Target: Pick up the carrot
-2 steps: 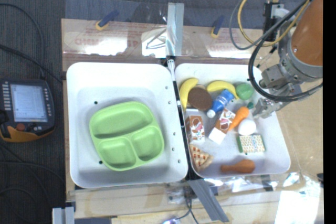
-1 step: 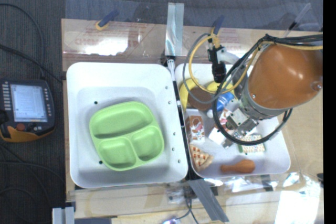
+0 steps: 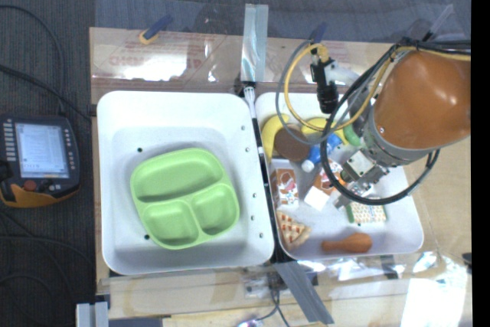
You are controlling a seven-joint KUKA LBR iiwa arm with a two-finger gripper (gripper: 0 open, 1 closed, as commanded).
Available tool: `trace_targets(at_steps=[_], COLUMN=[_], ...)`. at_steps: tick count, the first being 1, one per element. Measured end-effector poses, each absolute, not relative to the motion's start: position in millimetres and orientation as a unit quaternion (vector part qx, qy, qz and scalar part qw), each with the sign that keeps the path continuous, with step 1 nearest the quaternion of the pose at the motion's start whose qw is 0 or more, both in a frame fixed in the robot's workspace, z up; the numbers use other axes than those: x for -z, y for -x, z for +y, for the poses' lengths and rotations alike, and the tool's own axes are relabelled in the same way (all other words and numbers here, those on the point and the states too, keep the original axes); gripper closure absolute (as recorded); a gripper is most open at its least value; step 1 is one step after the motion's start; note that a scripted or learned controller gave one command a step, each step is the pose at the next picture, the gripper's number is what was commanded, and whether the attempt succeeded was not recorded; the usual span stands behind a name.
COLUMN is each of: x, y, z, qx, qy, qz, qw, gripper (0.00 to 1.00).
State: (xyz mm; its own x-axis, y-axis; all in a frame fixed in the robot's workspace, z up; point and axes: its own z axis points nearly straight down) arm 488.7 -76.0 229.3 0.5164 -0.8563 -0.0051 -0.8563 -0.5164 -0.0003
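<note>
The carrot (image 3: 346, 243) is a short orange-brown piece lying flat near the front wall of the right bin (image 3: 409, 230). My gripper (image 3: 344, 176) hangs over the middle of that bin, below the orange band (image 3: 425, 99) of the arm, wrapped in black and yellow cables. It is behind the carrot and apart from it, with a gap of bare bin floor between them. The arm's bulk hides much of the bin's right and back part.
Other toy food crowds the right bin: a yellow banana (image 3: 274, 126), a brown round piece (image 3: 289, 143), a pizza slice (image 3: 292, 228), a white block (image 3: 316, 199) and a waffle-like square (image 3: 369, 213). A green divided plate (image 3: 184, 199) lies in the left bin (image 3: 122, 119).
</note>
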Motion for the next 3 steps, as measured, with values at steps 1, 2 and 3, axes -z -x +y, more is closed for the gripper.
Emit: trace_targets(at_steps=[1, 2, 3], x=[-342.4, -364.4, -387.4], y=[-485.3, -484.5, -521.2], z=[-117.4, -175.2, -213.3], qx=[0.0018, -0.0019, -0.0006], qy=[0.857, 0.921, 0.986], qz=[0.516, 0.39, 0.169], qw=[0.002, 0.003, 0.003], gripper=[1.0, 1.0, 1.0])
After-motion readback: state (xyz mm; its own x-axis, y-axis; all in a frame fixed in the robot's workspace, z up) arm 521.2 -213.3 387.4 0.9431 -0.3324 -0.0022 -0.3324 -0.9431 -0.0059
